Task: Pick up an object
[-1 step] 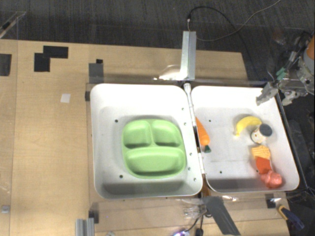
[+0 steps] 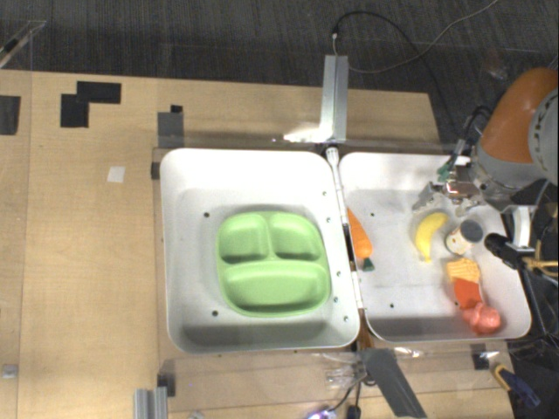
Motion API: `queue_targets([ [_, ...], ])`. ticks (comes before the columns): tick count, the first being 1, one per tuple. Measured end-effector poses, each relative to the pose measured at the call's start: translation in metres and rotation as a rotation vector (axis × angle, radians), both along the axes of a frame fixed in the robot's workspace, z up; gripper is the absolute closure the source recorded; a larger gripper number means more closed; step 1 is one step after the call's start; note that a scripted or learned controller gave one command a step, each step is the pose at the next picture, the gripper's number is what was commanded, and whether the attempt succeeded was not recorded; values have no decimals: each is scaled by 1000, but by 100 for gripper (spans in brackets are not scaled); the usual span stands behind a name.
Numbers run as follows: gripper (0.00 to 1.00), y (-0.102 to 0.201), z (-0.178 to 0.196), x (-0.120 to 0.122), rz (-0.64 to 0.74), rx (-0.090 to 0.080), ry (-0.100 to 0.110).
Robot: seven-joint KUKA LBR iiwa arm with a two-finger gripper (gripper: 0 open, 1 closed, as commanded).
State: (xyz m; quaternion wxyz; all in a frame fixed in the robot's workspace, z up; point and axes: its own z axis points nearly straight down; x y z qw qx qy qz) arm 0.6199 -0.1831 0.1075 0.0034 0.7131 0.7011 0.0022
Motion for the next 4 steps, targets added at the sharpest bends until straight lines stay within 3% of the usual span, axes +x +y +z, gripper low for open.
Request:
queue_targets([
  [1,0,32,-18,-58,98,-1,-6],
  [2,100,34,-6,-55,99,1,-12],
  [3,100,98,95,-15,5,2,2],
  [4,0,97,95,-15,5,2,3],
])
